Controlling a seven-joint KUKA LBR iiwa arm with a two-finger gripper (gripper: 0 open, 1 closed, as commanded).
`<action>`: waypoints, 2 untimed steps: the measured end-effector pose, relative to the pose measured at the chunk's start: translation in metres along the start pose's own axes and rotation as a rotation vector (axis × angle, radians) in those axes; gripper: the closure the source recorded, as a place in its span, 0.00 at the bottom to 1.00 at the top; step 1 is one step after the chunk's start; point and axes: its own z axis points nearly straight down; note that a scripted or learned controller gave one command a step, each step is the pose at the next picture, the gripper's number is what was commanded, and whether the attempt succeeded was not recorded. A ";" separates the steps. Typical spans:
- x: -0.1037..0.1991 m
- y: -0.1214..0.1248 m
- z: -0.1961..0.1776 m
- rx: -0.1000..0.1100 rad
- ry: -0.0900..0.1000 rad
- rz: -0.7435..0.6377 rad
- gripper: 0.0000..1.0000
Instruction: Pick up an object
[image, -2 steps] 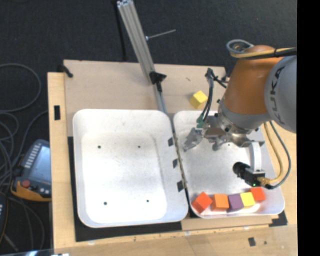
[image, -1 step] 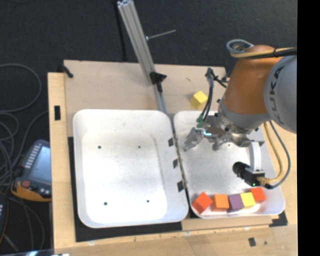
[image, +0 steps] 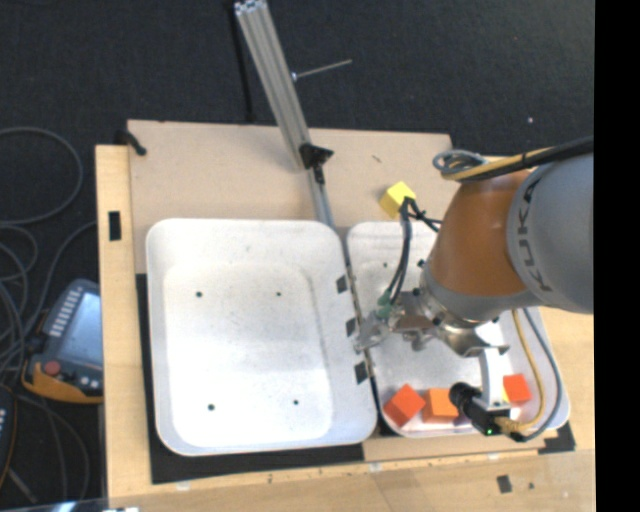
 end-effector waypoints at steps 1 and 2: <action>0.078 -0.018 -0.003 -0.007 0.003 -0.012 0.00; 0.045 0.038 -0.104 -0.019 -0.001 -0.006 0.00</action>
